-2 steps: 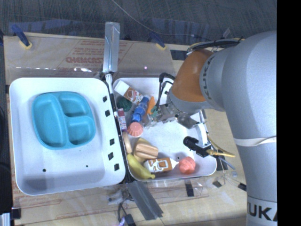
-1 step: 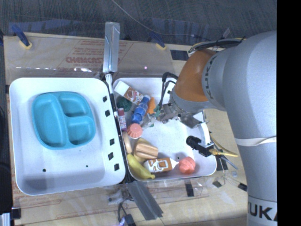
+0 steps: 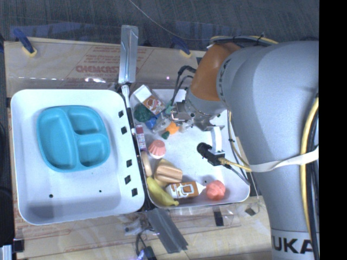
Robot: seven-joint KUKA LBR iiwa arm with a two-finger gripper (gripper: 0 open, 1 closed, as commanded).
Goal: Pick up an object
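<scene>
The right bin (image 3: 230, 198) holds several small food toys. A small white carton (image 3: 142, 93) lies at its far left corner beside a dark green piece (image 3: 142, 114). A pink cupcake (image 3: 157, 148), a tan bread piece (image 3: 168, 173), a yellow banana (image 3: 159, 193), a brown bottle (image 3: 184, 189) and a pink-orange peach (image 3: 216, 190) sit toward the near side. My gripper (image 3: 174, 121) reaches down at the bin's far part, right by a small orange piece (image 3: 172, 128). The wrist hides the fingertips.
The left bin (image 3: 32, 207) holds a turquoise divided plate (image 3: 73, 137). The grey arm with its orange band (image 3: 209, 80) covers the right side of the right bin. A metal bar (image 3: 128, 53) stands between the bins at the back. A cable (image 3: 238, 167) runs across the bin.
</scene>
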